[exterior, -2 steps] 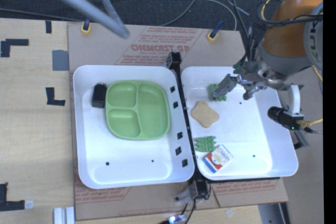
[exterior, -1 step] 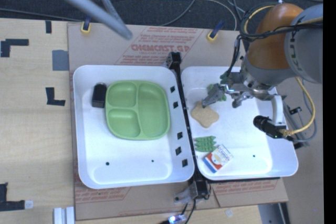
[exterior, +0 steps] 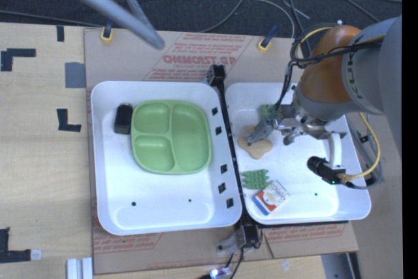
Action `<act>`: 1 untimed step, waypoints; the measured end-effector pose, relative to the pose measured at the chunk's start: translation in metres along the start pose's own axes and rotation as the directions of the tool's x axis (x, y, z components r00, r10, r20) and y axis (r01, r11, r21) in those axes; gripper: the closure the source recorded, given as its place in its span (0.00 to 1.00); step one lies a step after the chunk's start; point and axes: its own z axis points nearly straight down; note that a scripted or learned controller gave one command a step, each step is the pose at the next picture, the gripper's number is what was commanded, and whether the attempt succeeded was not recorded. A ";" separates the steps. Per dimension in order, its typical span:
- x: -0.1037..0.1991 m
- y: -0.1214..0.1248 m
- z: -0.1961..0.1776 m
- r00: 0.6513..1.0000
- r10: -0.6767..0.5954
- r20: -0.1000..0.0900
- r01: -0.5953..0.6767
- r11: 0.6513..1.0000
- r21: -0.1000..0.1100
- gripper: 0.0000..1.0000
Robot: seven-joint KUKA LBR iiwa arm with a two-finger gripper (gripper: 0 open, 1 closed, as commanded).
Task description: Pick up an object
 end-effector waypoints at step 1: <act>0.001 -0.001 0.054 1.000 -0.001 0.000 0.001 1.000 -0.002 0.00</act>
